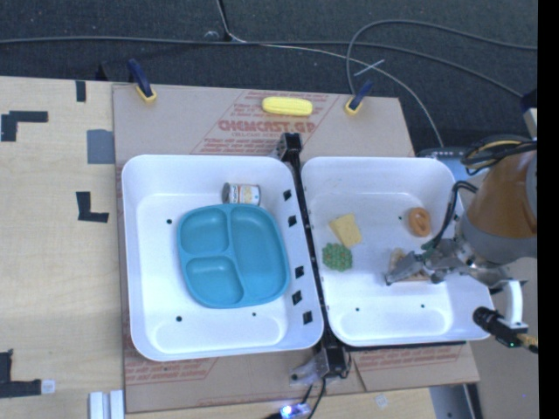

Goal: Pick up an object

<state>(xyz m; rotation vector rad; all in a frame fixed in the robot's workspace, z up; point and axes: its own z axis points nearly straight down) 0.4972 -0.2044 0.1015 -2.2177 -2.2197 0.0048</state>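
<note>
My gripper (395, 275) is low in the right bin (376, 326), near its middle, reaching in from the right. A small tan piece (399, 257) lies right beside the gripper's tip, touching it or nearly so. Further left in the same bin are a yellow block (346, 230) and a green broccoli-like piece (337, 256). An orange round piece (420, 222) sits toward the bin's back right, just above the arm's wrist (498, 212).
The left bin (148, 321) holds a blue divided plate (233, 256) and a small can (241, 194) behind it. A yellow oblong thing (286, 106) lies on the cardboard behind the bins. Black clips run along the wall between the bins (301, 234).
</note>
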